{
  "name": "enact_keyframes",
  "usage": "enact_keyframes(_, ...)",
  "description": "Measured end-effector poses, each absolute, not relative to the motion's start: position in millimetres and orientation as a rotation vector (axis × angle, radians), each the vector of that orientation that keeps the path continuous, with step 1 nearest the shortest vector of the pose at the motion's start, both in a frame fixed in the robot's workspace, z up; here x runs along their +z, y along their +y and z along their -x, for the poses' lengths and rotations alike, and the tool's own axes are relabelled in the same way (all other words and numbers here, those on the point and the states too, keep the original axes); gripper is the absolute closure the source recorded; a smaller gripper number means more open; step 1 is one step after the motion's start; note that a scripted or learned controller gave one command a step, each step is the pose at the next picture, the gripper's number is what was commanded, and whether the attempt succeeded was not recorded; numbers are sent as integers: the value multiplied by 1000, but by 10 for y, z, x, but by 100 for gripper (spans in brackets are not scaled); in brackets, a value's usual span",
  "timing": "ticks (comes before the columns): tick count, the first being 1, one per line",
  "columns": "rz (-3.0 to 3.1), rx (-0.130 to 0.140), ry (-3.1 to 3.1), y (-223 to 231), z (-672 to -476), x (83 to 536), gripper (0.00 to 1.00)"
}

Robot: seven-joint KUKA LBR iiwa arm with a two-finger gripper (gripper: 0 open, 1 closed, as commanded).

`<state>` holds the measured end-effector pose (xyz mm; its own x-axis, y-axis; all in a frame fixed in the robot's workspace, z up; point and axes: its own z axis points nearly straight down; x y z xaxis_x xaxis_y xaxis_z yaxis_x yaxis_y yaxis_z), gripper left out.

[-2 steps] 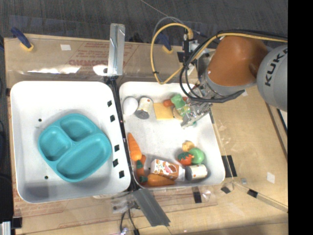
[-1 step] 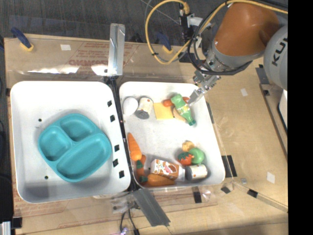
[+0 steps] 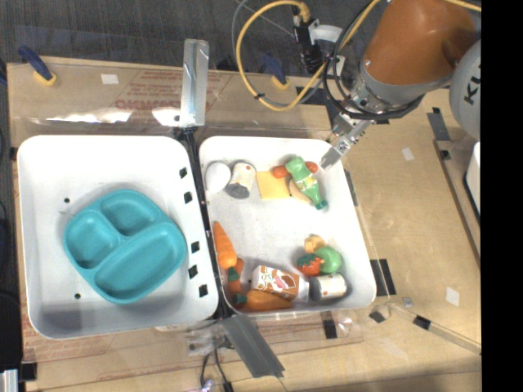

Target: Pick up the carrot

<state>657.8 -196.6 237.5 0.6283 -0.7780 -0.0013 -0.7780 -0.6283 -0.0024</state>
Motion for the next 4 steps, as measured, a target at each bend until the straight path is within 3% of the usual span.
enact_keyframes(1, 2966, 6, 1027, -1910, -6575, 2076, 100)
enact_keyframes(2, 3058, -6, 706, -1961, -6584, 2178, 100)
enact_keyframes(3, 3123, -10, 304, -2068, -6484, 2637, 100)
enact_keyframes(4, 3123, -7, 302, -2073, -6581, 2598, 100)
